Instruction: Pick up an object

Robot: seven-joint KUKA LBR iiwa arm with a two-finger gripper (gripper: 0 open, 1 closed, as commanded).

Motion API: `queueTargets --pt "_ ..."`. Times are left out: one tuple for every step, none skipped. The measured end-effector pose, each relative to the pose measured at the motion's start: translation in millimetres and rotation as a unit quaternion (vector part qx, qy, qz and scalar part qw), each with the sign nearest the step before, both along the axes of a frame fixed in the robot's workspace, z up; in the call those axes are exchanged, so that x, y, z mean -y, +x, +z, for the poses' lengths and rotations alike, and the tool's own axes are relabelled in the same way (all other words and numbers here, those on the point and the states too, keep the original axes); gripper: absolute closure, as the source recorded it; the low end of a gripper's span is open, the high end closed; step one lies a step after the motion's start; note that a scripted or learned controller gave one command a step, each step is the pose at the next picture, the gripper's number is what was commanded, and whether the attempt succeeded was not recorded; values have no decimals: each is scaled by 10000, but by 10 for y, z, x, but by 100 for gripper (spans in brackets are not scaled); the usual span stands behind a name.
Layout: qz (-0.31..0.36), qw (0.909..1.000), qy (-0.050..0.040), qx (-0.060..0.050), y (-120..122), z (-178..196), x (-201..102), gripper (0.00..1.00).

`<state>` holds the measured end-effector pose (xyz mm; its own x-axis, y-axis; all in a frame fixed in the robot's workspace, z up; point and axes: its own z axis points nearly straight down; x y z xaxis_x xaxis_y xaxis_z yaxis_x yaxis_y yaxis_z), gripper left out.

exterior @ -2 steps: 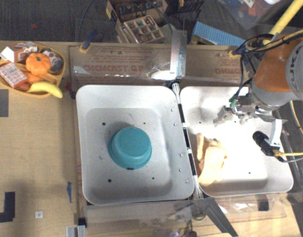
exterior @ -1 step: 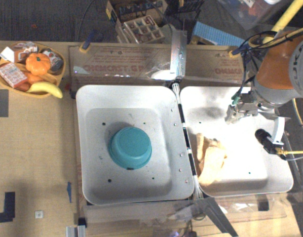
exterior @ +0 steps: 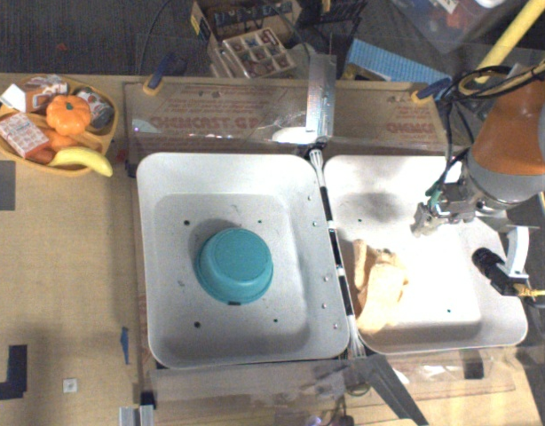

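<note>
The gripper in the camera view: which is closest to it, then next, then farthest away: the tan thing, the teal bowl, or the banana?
From the gripper:
1. Tan object, in the right bin, by its left wall.
2. Teal bowl, upside down in the middle of the left bin.
3. Banana, in the fruit basket at far left.

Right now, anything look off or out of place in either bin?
Mostly tidy. The teal bowl sits upside down mid-floor in the left bin. In the right bin, a tan floppy object lies crumpled against the divider-side wall rather than flat. The gripper hangs over the right bin, apart from it. No spills visible.
</note>
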<state>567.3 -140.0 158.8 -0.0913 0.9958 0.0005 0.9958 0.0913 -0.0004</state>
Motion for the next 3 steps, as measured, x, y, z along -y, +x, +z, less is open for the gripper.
queueTargets --pt "-4 10000 -1 1 -1 0 5 0" --pt "206 9998 -6 74 -494 -673 -69 0" --pt "328 9995 -7 14 -58 -357 124 0"
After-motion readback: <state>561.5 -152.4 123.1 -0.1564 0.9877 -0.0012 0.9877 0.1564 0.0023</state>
